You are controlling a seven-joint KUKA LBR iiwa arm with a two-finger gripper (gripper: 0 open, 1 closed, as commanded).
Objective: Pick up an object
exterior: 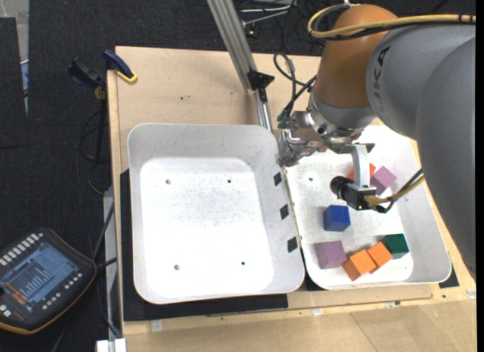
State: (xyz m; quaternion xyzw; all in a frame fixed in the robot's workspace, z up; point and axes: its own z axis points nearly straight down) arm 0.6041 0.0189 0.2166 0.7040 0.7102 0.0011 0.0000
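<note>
Blocks lie scattered in one white bin (312,195) while the arm (423,63) hangs its jaws over that bin's far corner, hard by the rim shared with the other bin (204,207). Whether the jaws are spread or pressed together cannot be told from this slant, and nothing is seen between them.

All the blocks sit to the arm's side of the jaws and nearer the camera. The blue cube (336,217) is the closest to them. A purple block (330,253) lies further toward the camera, just beside an orange block (361,261), which touches a green block (395,246). A pink block (383,179) rests near the bin's outer wall, with a red-orange piece (369,170) beside it, partly hidden.

On the jaws' other side, the second bin sits on the tabletop (189,78).
</note>
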